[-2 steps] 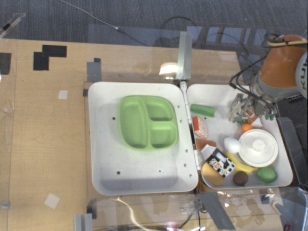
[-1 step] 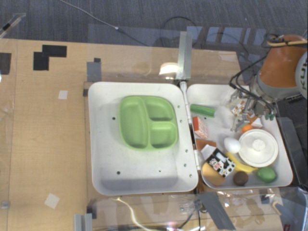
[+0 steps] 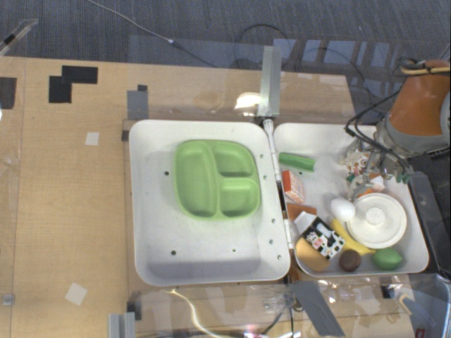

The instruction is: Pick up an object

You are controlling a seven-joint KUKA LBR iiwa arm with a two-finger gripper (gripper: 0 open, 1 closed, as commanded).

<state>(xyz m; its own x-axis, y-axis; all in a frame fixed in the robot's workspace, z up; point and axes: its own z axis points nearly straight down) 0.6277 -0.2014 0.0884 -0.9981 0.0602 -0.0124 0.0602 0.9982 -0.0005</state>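
A: Where was the gripper (image 3: 366, 171) positioned?

B: It hung over the upper right part of the right bin (image 3: 320, 136), with the arm (image 3: 421, 104) entering from the right. Cables and linkage cluttered the tip, so whether the fingers were spread or pressed together could not be told.

A: Was any item between them?

B: None was visible there. No grasp was judged made.

A: Which item lay nearest?

B: The white round dish (image 3: 379, 220) sat just below the tip, toward the bin's lower right. A small white ball (image 3: 343, 208) rested just beside the dish on its left, below and slightly left of the tip.

A: And the elongated candidates?

B: The green bar (image 3: 297, 162) lay well to the left of the tip, its long axis running roughly left to right across the bin. The orange box (image 3: 293, 186) sat below it, near the dividing wall.

A: What about the left bin (image 3: 151, 252)?

B: It held 1 green compartment tray (image 3: 215, 179), well apart from the tip. A short descent toward the ball appeared the shortest option.
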